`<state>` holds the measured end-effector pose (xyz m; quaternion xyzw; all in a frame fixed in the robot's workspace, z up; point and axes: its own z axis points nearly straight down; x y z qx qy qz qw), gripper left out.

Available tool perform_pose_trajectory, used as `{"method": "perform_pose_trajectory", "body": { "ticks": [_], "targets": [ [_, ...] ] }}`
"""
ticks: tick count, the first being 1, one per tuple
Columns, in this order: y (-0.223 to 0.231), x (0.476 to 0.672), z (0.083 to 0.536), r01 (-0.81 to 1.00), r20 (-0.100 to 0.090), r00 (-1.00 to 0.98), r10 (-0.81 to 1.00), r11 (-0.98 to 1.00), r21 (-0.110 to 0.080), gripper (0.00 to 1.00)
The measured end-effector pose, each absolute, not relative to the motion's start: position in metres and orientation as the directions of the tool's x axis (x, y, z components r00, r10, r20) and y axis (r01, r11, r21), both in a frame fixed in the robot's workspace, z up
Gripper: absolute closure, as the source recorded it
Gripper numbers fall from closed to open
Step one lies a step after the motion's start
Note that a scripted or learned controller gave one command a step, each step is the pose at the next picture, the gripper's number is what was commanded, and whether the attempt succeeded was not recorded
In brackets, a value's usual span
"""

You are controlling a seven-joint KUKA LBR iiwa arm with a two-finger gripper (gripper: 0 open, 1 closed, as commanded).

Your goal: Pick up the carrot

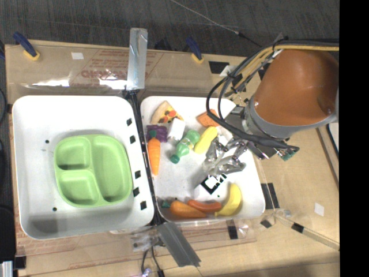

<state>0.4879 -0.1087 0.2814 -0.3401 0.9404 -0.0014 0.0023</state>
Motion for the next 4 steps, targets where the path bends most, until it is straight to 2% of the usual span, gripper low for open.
{"method": "perform_pose_trajectory", "body": {
  "ticks": [1, 2, 3, 4],
  "targets": [
    [-0.152, 0.497, 0.215, -0.703, 0.002, -0.712, -0.703, 0.712, 0.004, 1.00],
    [-0.137, 0.496, 0.192, -0.820, 0.000, -0.573, -0.820, 0.573, 0.002, 1.00],
    [-0.103, 0.477, 0.204, -0.918, 0.000, -0.397, -0.918, 0.397, 0.003, 1.00],
    [-0.078, 0.478, 0.246, -0.982, -0.001, -0.189, -0.982, 0.189, -0.003, 1.00]
  ]
}}
